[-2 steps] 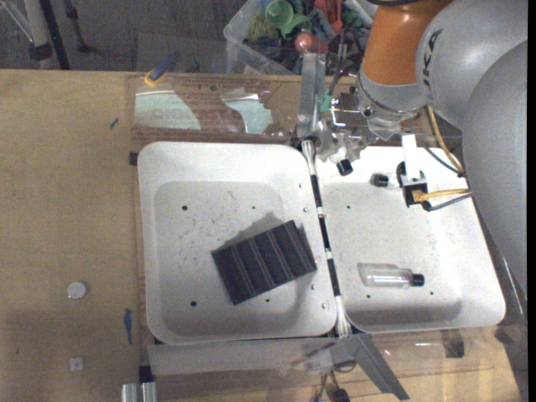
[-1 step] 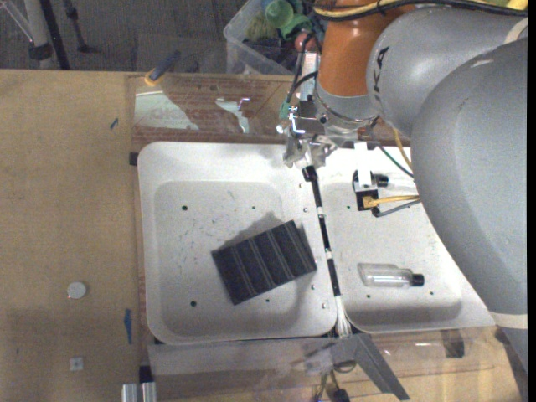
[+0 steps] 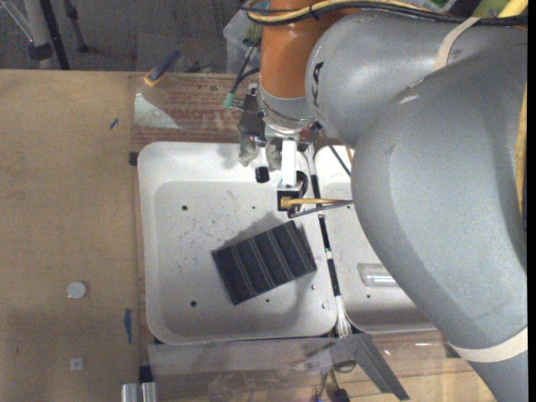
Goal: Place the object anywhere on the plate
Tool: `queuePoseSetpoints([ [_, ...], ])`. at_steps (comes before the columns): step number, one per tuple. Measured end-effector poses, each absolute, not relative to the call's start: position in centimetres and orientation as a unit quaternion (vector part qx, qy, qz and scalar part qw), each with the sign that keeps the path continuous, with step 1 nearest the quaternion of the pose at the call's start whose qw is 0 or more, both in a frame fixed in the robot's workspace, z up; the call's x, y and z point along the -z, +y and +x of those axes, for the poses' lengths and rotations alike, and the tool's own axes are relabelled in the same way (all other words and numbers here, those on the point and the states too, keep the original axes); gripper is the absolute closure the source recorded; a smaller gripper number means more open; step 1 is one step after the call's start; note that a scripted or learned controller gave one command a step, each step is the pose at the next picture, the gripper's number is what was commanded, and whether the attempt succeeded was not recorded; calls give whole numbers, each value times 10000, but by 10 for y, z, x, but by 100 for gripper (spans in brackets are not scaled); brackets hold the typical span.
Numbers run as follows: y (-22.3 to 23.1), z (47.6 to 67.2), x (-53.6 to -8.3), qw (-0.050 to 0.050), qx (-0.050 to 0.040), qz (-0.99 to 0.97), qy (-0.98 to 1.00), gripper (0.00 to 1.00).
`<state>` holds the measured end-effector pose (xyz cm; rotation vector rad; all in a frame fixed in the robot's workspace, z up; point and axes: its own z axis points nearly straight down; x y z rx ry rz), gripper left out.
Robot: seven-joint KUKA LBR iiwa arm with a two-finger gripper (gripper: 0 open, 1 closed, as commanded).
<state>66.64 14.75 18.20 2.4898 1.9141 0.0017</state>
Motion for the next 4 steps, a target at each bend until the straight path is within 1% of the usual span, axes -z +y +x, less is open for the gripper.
queuePoseSetpoints([
  [1, 219, 666, -172, 5, -5, 8249, 5652, 100],
  [2, 227, 666, -88, -39, 11, 9489, 3154, 100],
  [3, 212, 567, -90, -35, -26, 9520, 3062, 100],
  [4, 226, 518, -240, -4, 4, 9419, 3360, 100],
])
